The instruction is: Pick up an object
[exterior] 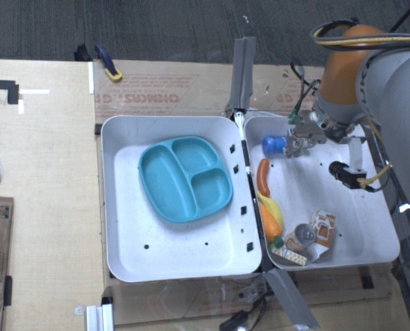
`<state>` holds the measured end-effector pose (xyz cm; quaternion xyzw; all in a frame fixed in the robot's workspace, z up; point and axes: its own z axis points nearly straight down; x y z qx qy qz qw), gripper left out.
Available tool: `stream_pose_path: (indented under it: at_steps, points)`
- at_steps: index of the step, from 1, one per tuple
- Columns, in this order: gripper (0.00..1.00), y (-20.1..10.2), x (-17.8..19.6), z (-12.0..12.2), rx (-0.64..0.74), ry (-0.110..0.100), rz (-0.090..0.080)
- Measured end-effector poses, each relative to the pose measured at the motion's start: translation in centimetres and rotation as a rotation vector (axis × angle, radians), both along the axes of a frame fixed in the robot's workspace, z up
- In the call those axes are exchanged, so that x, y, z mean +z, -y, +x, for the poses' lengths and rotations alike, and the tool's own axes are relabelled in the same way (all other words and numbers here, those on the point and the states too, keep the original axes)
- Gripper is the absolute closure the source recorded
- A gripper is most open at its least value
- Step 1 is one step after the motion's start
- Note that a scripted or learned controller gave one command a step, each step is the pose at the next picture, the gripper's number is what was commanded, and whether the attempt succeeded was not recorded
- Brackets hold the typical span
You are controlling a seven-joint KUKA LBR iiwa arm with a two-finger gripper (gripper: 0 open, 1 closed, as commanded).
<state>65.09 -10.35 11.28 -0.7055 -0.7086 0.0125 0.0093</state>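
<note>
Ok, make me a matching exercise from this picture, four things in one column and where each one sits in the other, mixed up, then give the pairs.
Things:
1. blue divided plate
2. small blue cup
3. sausage
4. pincer

Places:
A. right bin, along its left wall, below the cup
B. middle of the left bin
C. right bin, far left corner
D. over the right bin's far end, just right of the cup

Pairs: 1-B, 2-C, 3-A, 4-D
</note>
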Motion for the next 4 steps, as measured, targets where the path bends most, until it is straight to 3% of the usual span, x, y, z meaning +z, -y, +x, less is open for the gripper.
stream_pose_path:
  at_steps: [1,2,3,4]
  points:
    - [0.0,0.0,0.0,0.0,0.0,0.0,0.0]
    - [0.0,1.3,-2.1,-1.0,-0.048,0.029,0.003]
    - [1.0,1.4,-1.1,-1.0,-0.049,0.03,0.002]
    - [1.0,-1.5,8.0,0.8,-0.185,0.032,0.0]
